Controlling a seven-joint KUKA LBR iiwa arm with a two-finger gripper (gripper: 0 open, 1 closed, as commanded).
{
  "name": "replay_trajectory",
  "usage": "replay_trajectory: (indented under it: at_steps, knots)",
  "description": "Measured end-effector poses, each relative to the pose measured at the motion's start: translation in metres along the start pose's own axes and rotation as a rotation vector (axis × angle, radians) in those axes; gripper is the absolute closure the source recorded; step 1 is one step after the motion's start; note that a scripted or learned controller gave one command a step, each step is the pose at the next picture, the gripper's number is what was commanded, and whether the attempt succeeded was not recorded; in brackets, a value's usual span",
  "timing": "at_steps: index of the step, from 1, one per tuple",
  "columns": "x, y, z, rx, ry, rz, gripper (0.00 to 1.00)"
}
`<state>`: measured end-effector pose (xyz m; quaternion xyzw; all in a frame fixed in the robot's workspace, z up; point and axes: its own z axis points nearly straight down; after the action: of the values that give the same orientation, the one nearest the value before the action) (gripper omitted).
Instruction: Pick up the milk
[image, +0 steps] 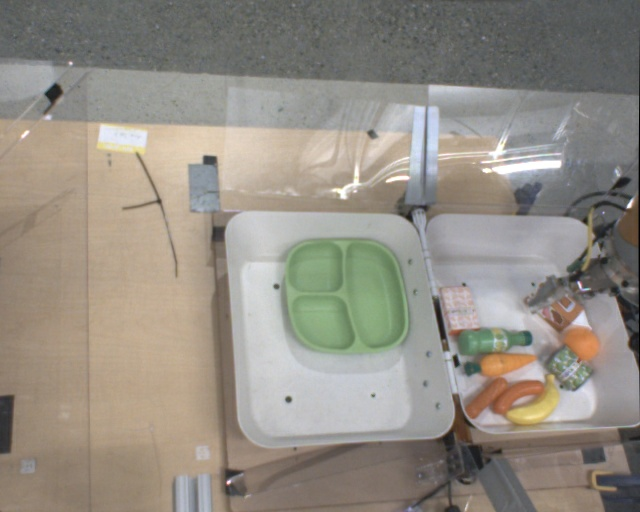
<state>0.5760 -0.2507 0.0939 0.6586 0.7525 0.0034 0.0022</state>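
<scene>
White bins sit side by side on the wooden bench. A green tray with three compartments lies in the left bin. The gripper is low in the right bin, at its right side; whether its jaws are wide or narrow, I cannot tell. Just right of it lies the milk, an orange-and-white carton, touching or nearly so. Nearer are an orange, a green can, a banana, two sausages, a carrot, a bottle and a pink box.
</scene>
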Motion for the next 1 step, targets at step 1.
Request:
replay_trajectory:
  at_steps: [1]
  knots:
    - [-0.0043, 0.0007, -0.0132, -0.007, -0.009, 0.004, 1.00]
